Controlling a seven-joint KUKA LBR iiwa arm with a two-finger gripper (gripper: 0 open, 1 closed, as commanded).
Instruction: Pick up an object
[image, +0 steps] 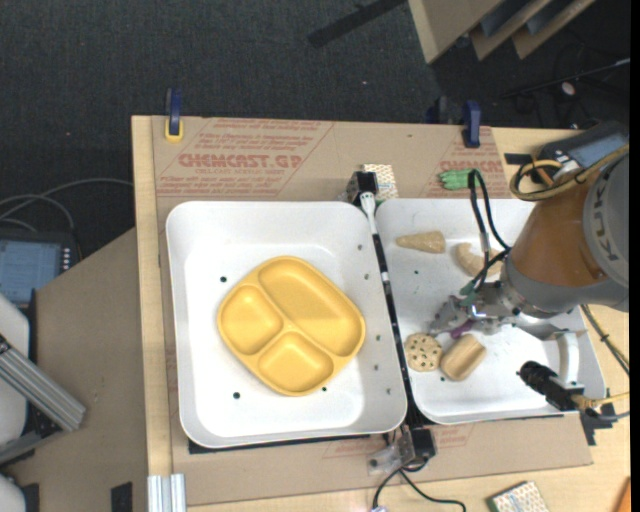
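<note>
Right bin (520, 400), lower left quarter: a tan bread roll (462, 357) lies tilted, touching a round chocolate-chip cookie (422, 351) on its left; the cookie sits just beside the bin's left wall. The gripper (468, 312) hangs directly above these two, near the roll's upper end; whether the claw is spread or closed cannot be told from this angle, and nothing is seen between its tips. A small dark, purplish piece (447, 318) lies at the gripper's left, its shape unclear. Toward the far wall, a pale wedge-shaped pastry (421, 241) lies apart from the rest, and another tan roll (469, 259) rests near it, partly behind black cables (483, 215). The arm (565, 245), grey with an orange band, covers the bin's right half. Bare white floor remains along the near edge of this bin, below the roll and cookie.

Left bin (190, 330): a yellow three-section plate (290, 324) sits near the centre, with bare floor on all four sides. The two bins meet along a shared middle rim. Both rest on a brown cardboard sheet (250, 155) clamped at its far edge.
</note>
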